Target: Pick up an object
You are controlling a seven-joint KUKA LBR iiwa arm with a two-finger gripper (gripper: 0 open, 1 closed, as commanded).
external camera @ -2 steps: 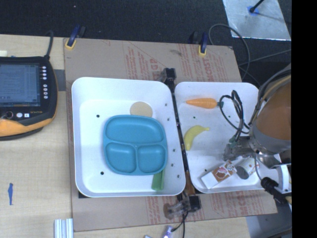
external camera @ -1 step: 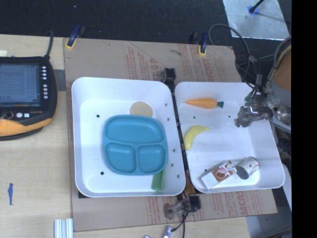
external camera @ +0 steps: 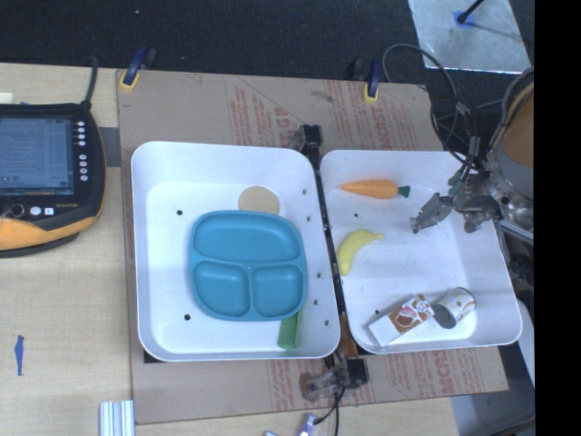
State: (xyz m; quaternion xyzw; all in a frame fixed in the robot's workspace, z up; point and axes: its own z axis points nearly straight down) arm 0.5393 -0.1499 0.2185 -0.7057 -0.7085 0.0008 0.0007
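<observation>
Hand (external camera: 451,212): spread wide, holding nothing, poised over the right bin (external camera: 486,271) near its far right side. Candidates in that bin: carrot (external camera: 369,189) near the far edge; banana (external camera: 357,246) by the left wall; carton (external camera: 403,320) and can (external camera: 456,306), touching, at the near edge. Left bin (external camera: 159,271): blue divided plate (external camera: 247,263), round beige disc (external camera: 259,198), green item (external camera: 289,333). Risks: no object lies under the fingers, so closing here likely grips air; the can may roll; banana sits tight to the wall.
</observation>
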